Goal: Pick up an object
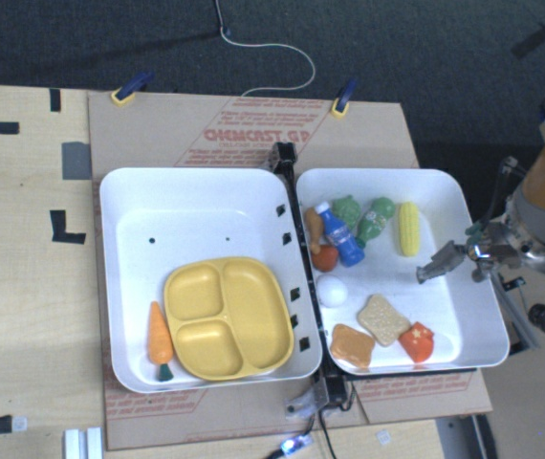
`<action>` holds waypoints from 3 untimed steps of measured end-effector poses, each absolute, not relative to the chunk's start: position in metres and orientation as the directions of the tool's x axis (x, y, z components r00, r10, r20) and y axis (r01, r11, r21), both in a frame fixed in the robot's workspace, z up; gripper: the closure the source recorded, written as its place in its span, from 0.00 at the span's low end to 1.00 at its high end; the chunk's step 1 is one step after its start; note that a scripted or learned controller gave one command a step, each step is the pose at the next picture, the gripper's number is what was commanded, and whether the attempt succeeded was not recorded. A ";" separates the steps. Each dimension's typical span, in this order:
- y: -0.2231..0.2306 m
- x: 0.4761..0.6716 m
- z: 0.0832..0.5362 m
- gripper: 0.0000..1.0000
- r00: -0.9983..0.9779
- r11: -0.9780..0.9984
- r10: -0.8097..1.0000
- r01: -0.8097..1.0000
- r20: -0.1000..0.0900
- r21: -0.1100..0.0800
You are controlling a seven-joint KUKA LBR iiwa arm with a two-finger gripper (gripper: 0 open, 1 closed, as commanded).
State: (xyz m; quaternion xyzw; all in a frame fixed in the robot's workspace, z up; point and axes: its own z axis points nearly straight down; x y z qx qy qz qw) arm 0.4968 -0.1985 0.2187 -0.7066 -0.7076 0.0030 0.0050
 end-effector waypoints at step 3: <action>-0.207 0.492 0.082 0.00 -0.001 0.001 1.000 1.000 0.003 -0.006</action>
